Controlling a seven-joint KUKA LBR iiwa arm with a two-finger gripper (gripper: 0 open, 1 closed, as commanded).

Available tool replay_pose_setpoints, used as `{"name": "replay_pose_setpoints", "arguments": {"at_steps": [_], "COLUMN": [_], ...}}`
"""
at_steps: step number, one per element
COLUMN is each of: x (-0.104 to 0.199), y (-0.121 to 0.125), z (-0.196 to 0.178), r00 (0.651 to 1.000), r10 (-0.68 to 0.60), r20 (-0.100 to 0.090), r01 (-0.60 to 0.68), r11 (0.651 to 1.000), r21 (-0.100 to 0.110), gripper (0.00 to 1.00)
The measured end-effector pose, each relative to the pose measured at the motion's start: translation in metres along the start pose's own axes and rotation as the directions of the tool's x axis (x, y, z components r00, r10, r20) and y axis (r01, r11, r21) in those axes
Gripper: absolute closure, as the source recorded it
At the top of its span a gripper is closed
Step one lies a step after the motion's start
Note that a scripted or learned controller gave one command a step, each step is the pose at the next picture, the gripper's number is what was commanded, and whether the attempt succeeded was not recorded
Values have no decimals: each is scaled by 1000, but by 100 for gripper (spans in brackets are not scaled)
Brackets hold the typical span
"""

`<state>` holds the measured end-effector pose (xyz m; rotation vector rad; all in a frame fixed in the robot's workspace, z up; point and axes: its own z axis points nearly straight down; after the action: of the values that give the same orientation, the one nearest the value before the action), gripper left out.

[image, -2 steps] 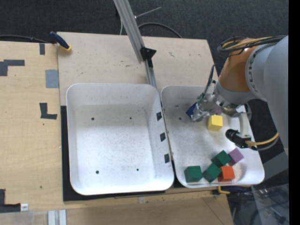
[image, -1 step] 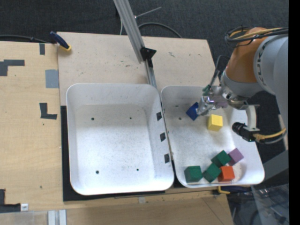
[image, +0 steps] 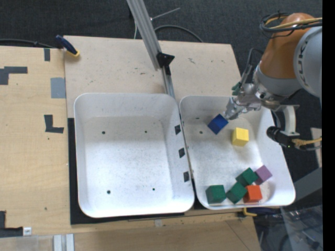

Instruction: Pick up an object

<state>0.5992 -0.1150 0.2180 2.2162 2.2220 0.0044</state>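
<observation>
My gripper (image: 230,114) hangs over the upper part of the right bin (image: 280,166), reaching in from the right. A blue cube (image: 218,124) sits tilted right at the gripper's tip, on its lower left side, touching or nearly touching it. I cannot make out whether the cube rests on the bin floor or is lifted. A yellow cube (image: 241,136) lies just to the lower right of the blue one, apart from the gripper.
In the right bin's near corner are three green cubes (image: 215,193) (image: 236,192) (image: 246,177), an orange cube (image: 254,193) and a purple cube (image: 263,173). The left bin (image: 84,140) adjoins on the left. A slanted metal bar (image: 146,25) stands behind the bins.
</observation>
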Motion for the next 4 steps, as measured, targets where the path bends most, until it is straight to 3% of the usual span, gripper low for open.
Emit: {"name": "replay_pose_setpoints", "arguments": {"at_steps": [1, 3, 4], "x": [1, 102, 155], "y": [0, 25, 21], "z": [-10, -18, -24], "r00": [1000, 1000, 1000], "r10": [1, -4, -4], "r20": [0, -2, -2], "r01": [-1, 4, 4], "r11": [1000, 1000, 1000], "r21": [4, 5, 6], "gripper": [100, 100, 100]}}
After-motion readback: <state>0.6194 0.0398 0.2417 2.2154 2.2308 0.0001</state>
